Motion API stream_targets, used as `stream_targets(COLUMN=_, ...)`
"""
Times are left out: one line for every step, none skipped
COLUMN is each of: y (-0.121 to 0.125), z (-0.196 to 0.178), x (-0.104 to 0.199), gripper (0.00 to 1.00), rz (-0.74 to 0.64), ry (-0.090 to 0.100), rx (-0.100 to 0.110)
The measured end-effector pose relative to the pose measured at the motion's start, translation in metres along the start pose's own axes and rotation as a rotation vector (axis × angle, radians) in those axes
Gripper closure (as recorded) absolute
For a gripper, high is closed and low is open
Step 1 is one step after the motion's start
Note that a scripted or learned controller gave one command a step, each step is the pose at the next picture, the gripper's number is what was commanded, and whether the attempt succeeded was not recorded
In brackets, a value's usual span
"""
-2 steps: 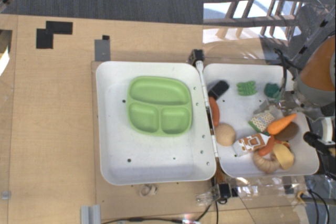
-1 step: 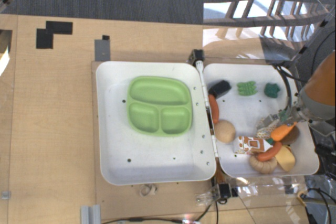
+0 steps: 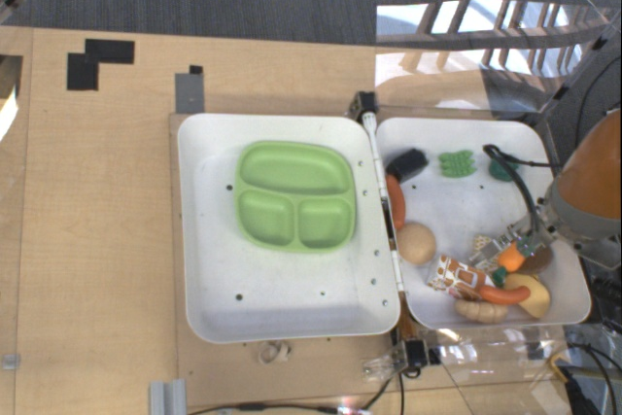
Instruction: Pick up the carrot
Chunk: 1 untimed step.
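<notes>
Bright even light, window glare top right

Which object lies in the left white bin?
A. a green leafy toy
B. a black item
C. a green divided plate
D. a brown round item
C: the green divided plate lies in the middle of the left white bin, while the other small things are in the right bin.
</notes>
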<state>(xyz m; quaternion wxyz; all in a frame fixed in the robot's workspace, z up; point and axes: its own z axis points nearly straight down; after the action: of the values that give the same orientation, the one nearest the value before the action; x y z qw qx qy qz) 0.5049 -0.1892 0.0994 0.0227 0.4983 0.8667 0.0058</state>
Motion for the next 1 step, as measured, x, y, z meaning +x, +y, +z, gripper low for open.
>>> stream_targets(y=0.0051, z=-0.0134, x=-0.0027, gripper=1.00, rz=-0.004, ry=-0.012, rx=-0.011)
